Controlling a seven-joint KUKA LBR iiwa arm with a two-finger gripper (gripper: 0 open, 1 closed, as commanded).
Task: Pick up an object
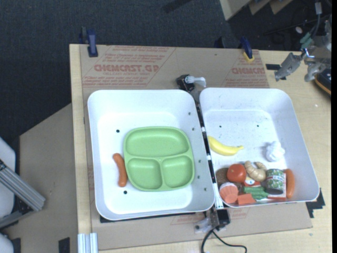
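Toy food lies in two white bins on the counter (79,141); a yellow banana (225,147) rests apart near the middle of the right bin (295,120), close to its left wall; a crumpled white lump (274,151) sits to the banana's right; along the near edge of that bin a heap is packed together: a red tomato (237,172), a knobbly tan piece (256,169), a green-labelled can (274,179), an orange carrot (289,183) at the far right, a round orange-red slice (229,193) and a green piece (258,193); the left bin (102,115) holds a green divided plate (158,157) with three compartments, and an orange sausage (121,169) lies just beside the plate's left edge, on the bin floor; the pincer (287,67) sits at the upper right, beyond the bins and well apart from every object; whether its fingers are spread or closed I cannot tell.
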